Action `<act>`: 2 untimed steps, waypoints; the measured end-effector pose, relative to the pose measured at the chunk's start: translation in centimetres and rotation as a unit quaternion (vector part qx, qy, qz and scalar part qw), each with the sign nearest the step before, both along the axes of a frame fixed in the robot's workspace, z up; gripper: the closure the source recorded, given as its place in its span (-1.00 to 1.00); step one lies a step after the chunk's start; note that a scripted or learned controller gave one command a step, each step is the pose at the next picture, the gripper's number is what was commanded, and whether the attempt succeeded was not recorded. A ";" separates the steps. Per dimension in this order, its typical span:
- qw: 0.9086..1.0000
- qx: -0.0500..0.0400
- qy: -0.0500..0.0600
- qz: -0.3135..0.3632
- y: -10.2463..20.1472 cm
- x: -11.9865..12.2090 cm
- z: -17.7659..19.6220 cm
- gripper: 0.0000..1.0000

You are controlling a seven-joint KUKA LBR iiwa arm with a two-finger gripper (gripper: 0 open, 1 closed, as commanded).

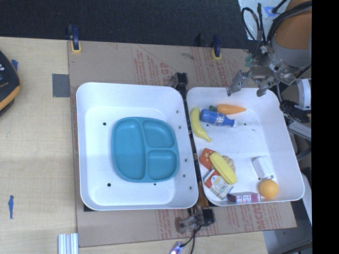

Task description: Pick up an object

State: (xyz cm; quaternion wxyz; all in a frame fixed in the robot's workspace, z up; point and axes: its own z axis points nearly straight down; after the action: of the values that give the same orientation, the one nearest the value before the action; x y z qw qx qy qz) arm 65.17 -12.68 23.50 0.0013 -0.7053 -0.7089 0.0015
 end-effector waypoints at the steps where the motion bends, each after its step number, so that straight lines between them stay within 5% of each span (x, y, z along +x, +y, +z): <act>1: 1.000 -0.001 0.001 -0.001 -7.3 -3.8 -9.9 -1.00; 2: 1.000 0.000 -0.001 0.001 1.6 -4.1 -3.2 -1.00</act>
State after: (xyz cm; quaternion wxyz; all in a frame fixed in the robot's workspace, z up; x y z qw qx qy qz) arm 61.05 -11.13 20.34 0.0007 -0.7045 -0.7097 0.0009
